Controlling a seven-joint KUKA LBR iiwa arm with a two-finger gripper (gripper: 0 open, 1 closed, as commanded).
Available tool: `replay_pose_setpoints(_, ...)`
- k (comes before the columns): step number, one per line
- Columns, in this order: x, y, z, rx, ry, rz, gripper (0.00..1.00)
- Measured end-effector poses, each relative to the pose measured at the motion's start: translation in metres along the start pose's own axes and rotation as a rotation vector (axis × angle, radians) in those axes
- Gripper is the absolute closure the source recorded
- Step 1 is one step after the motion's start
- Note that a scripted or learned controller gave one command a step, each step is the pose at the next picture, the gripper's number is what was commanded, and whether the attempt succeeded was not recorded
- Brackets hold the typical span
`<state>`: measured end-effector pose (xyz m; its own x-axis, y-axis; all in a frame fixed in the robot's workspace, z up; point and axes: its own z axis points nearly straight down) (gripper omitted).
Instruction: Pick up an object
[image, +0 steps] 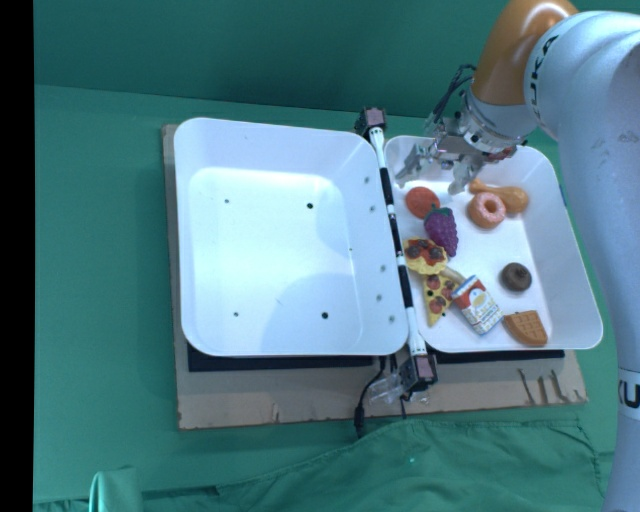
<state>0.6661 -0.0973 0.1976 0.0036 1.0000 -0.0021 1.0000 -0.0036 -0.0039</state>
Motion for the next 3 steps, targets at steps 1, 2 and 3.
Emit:
replay_pose_setpoints(1,-0.002,0.002,0.013,-0.009,-0.002,-0.001,0.00)
replay_pose_setpoints(2,-0.003,0.005,-0.002,-0.024,-0.005,0.002,1.00)
replay_pose_setpoints(3,0.000,0.009,-0.069,-0.017,0.000,-0.002,1.00)
